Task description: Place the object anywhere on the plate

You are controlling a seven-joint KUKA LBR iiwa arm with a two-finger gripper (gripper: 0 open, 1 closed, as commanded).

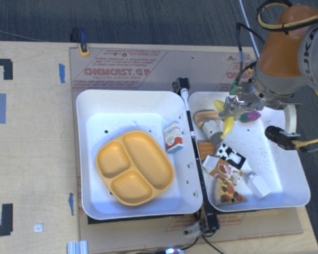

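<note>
Fingers [229,109] grip a yellow banana [227,121] hanging lengthwise downward, off the plate [133,166].

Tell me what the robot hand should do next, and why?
Probably lift a little, straight up. The gripper sits low in the right bin with a banana at its tip, though how firmly it grips is unclear. The yellow plate lies in the left bin, across the divider, so the banana would need to rise above the other toys before moving over.

Yellow-orange plate [134,166] in a white bin [90,142]; red-and-white carton [173,136]; yellow banana [227,125]; black-and-white checked card [231,155]; tan surface [26,157].
</note>
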